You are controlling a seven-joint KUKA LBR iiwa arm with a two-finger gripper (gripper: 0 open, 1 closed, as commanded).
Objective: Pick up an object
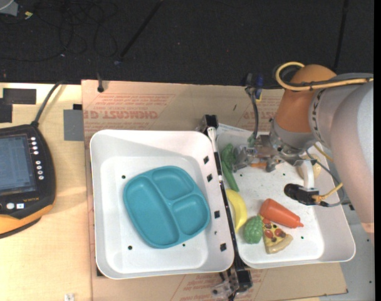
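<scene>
Our jaws (260, 155) hung low at the right bin's (341, 246) far edge; we could not tell their opening or any hold. Beyond them lay the carrot (281, 212), banana (236, 207) and pizza slice (276, 237), seemingly untouched.

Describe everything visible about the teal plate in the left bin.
The teal plate is a rounded-square divided tray of smooth, plastic-looking material, with one large compartment and two smaller ones separated by raised ridges. It lies flat, right side up, slightly rotated, near the centre of the left bin, resting on its floor. Nothing sits on it.
</scene>
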